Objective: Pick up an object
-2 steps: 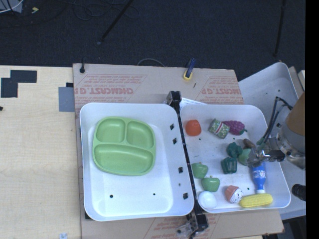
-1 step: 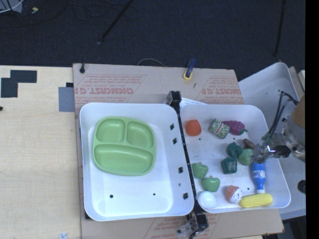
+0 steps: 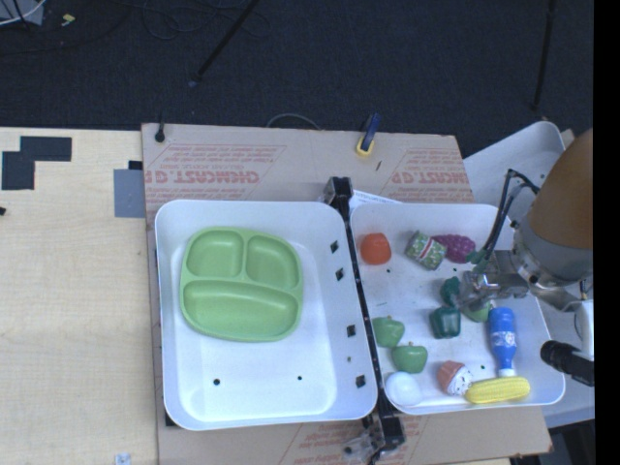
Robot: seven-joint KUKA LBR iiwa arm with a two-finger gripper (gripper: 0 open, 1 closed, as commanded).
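Gripper (image 3: pixel 475 291): low in right bin (image 3: pixel 542 260), right-centre of frame, metal parts just beside a dark green toy (image 3: pixel 451 291). Finger state: can't tell, too blurred; nothing seen held.
Arm (image 3: pixel 567 216): enters from right edge, orange band uppermost, grey wrist below, reaching left and down into bin.
Right bin contents:
- bottle (image 3: pixel 502 340), blue w/ white label, long axis approx. vertical in frame, just below gripper.
- corn (image 3: pixel 498 389), yellow, long axis approx. horizontal, lower right corner.
- dark green block (image 3: pixel 445 322), left of bottle.
- tomato (image 3: pixel 375 249), orange-red, upper left.
- can (image 3: pixel 424 250) and purple grapes (image 3: pixel 456 248), side by side, top.
- two green peppers (image 3: pixel 399 345), lower left.
- white egg (image 3: pixel 403 387), bottom.
Left bin (image 3: pixel 184 386): green divided plate (image 3: pixel 240 284), upper left part.
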